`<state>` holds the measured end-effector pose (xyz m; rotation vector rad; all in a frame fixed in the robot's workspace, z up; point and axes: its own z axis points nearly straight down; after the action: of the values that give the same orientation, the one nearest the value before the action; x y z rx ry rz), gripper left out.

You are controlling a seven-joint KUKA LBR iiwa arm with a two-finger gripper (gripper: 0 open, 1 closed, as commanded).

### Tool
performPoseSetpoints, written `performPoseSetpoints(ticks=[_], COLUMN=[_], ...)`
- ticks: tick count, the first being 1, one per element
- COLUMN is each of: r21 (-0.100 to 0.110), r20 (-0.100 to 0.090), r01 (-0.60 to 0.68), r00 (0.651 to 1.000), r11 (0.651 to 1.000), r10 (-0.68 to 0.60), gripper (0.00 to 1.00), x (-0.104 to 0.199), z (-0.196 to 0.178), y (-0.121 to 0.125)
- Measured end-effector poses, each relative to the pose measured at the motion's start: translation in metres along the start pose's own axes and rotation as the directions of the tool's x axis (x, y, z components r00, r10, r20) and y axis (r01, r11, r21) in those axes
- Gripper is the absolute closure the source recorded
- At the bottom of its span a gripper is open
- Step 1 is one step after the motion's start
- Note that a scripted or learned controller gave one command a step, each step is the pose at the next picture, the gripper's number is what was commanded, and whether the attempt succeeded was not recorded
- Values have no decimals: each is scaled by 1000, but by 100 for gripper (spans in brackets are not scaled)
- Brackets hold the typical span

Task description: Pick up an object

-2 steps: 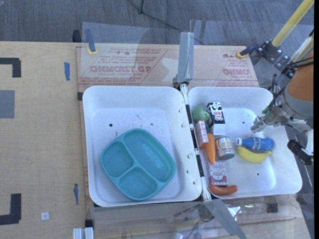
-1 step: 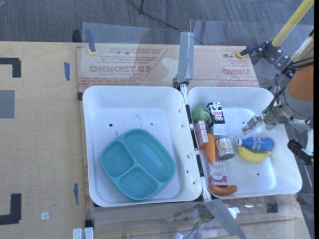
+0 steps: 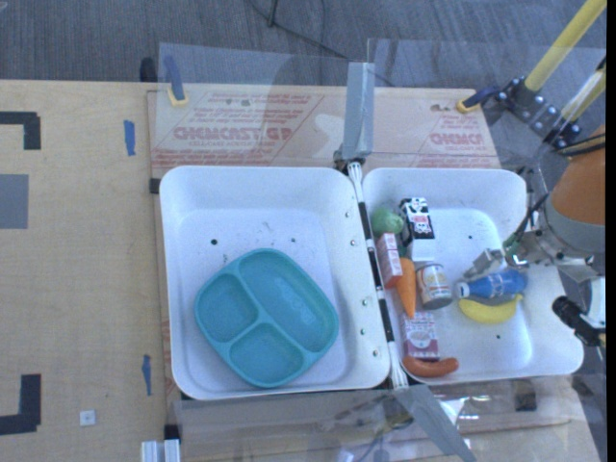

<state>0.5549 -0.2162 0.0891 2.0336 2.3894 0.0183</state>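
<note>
**A:** Where is the arm [image 3: 582, 195] sitting right now?

**B:** It is reaching in from the right, with its orange band showing at the edge. The hand [image 3: 489, 261] is hanging low over the right bin [image 3: 500, 186], just above a blue bottle [image 3: 495, 284].

**A:** Is it gripping the bottle?

**B:** I cannot tell. The fingers are too small and blurred to judge whether they are wide or narrow, and nothing is plainly sitting between them.

**A:** What else is lying in that bin?

**B:** A yellow banana [image 3: 489, 309] is lying just below the bottle, touching it. A small can [image 3: 434, 286] is standing just to the left, and an orange carrot [image 3: 407, 288] is lying beside that. A green round thing [image 3: 388, 221] and a black-and-white carton [image 3: 418, 218] are sitting near the far left corner. A red sausage [image 3: 430, 365] is lying at the near wall, with a pinkish packet [image 3: 420, 335] just above it.

**A:** And the left bin [image 3: 183, 195]?

**B:** It is holding a teal divided plate [image 3: 267, 318]. Both bins are resting on the wooden desk [image 3: 77, 258].
</note>
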Motion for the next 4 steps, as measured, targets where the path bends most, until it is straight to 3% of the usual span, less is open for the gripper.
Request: performPoseSetpoints(ticks=[1,2,3,4], r21=[-5,-3,2,-2], r20=[10,4,8,13], r01=[-4,-2,71,64], r00=[1000,1000,997,998], r11=[1000,1000,997,998], r10=[4,2,-71,-64], gripper=[100,0,0,100], x=[-5,-2,8,4], z=[-11,-11,0,-10], y=[0,0,-37,-37])
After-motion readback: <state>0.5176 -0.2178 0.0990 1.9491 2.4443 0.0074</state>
